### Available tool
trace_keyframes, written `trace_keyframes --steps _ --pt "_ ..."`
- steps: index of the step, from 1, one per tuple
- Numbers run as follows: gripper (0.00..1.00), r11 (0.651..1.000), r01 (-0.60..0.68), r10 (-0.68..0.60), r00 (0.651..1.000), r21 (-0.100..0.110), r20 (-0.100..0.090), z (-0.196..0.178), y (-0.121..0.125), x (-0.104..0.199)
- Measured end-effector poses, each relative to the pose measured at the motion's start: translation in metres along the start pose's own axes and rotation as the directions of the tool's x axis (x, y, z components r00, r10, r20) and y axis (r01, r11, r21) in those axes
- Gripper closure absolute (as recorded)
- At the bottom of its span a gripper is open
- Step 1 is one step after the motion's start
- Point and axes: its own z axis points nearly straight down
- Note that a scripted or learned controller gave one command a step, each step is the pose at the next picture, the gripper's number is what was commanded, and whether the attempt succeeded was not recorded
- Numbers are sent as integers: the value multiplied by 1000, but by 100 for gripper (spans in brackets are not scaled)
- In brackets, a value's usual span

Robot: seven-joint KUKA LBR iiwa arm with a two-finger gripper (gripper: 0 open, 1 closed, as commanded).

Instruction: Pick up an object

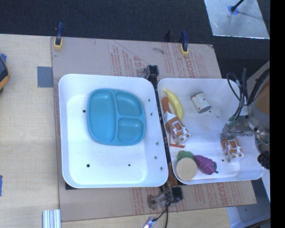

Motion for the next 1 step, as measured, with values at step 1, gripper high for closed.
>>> trace_keyframes --steps 1 --pt "0 1000 4 -4 1000 -1 -3 0 1 3"
